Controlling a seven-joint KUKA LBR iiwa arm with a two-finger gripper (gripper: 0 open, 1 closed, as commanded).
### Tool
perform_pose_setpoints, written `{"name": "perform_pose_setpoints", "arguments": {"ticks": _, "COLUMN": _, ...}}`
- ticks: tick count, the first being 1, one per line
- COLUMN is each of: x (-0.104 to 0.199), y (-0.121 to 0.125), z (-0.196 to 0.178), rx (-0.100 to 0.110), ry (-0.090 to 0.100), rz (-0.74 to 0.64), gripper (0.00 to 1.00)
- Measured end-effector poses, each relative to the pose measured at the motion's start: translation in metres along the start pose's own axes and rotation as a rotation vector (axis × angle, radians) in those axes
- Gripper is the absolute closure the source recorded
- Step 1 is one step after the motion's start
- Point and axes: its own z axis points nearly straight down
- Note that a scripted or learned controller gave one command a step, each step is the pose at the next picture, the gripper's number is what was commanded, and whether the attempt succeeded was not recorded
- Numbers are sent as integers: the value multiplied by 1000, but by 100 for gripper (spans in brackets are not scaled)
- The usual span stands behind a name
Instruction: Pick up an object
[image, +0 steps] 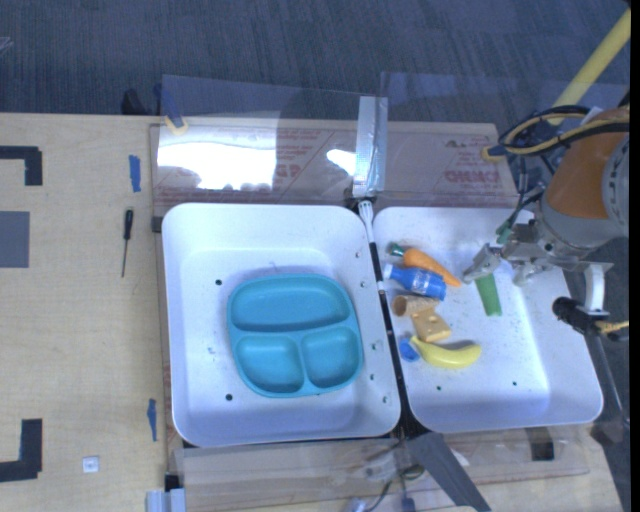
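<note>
My gripper (500, 270) hangs over the back of the right bin (560, 400), its two fingers spread apart, so it is open. A green cylinder (488, 296) lies on the bin floor just in front of the fingertips, close to the left one; nothing sits between the fingers. Left of it lie an orange carrot (428, 262) and a blue bottle (418, 283). Nearer the front are a tan piece (430, 322), a yellow banana (447, 352), a small brown piece (399, 305) and a small blue piece (408, 348).
The left bin (190, 300) holds a teal divided plate (295, 333). A clear panel (300, 150) stands behind both bins, with a metal post (370, 145) at the divide. The arm's grey and orange wrist (585, 190) and cables crowd the right bin's far right side.
</note>
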Motion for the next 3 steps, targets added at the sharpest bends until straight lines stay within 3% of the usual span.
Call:
{"name": "perform_pose_setpoints", "arguments": {"ticks": 1, "x": -1, "y": 2, "z": -12, "rx": -7, "ry": -5, "rz": 0, "gripper": 100}}
{"name": "perform_pose_setpoints", "arguments": {"ticks": 2, "x": 124, "y": -70, "z": -101, "rx": -4, "ry": -1, "rz": -72, "gripper": 100}}
{"name": "perform_pose_setpoints", "arguments": {"ticks": 3, "x": 157, "y": -58, "z": -130, "rx": -1, "ry": -4, "rz": -4, "gripper": 100}}
